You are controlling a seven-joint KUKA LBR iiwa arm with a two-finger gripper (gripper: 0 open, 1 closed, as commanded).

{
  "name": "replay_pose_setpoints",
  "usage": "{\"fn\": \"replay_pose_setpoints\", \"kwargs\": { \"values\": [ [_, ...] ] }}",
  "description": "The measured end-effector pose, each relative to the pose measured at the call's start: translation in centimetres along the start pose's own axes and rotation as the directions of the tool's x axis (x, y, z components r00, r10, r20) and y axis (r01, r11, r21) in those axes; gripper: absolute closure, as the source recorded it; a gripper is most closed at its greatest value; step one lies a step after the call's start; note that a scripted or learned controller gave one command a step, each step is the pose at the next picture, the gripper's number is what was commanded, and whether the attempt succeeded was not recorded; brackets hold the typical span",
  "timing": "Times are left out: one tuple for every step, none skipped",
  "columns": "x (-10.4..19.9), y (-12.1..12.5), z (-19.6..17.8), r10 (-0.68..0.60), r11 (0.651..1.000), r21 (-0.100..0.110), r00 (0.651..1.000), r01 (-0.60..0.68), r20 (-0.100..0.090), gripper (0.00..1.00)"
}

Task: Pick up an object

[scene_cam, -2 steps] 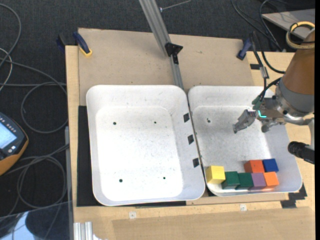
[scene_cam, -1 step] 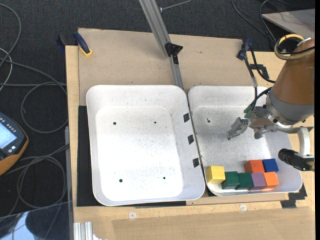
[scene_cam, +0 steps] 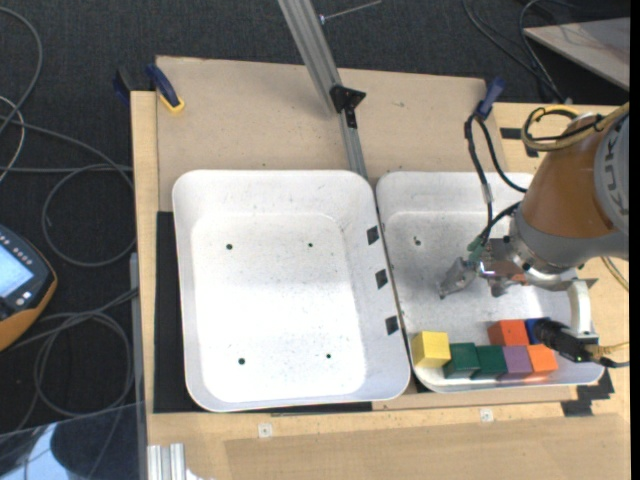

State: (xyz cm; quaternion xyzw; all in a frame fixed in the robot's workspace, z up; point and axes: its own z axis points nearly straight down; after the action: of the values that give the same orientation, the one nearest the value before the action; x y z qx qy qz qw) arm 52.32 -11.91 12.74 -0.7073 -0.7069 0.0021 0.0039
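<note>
Jaws parted, nothing between; gripper (scene_cam: 458, 279) low over right bin (scene_cam: 425, 208). Coloured blocks (scene_cam: 487, 352) clustered along that bin's near edge. Left bin (scene_cam: 270, 193) beside. Tan bench (scene_cam: 260, 113); dark carpet (scene_cam: 70, 28), loose cables (scene_cam: 60, 178).

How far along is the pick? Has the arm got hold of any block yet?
Nothing looks picked yet. The gripper sits low over bare floor in the right bin, with no block seen between its fingers. The blocks lie clustered along that bin's near edge: yellow block, green blocks, purple block, orange blocks. Left to do: reach a block, grasp it and lift it.
</note>
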Motion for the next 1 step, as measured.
{"fn": "replay_pose_setpoints", "kwargs": {
  "values": [
    [0.06,-0.04,2.99,-0.001,1.000,-0.003,1.000,0.001,0.001,0.00]
  ]
}}
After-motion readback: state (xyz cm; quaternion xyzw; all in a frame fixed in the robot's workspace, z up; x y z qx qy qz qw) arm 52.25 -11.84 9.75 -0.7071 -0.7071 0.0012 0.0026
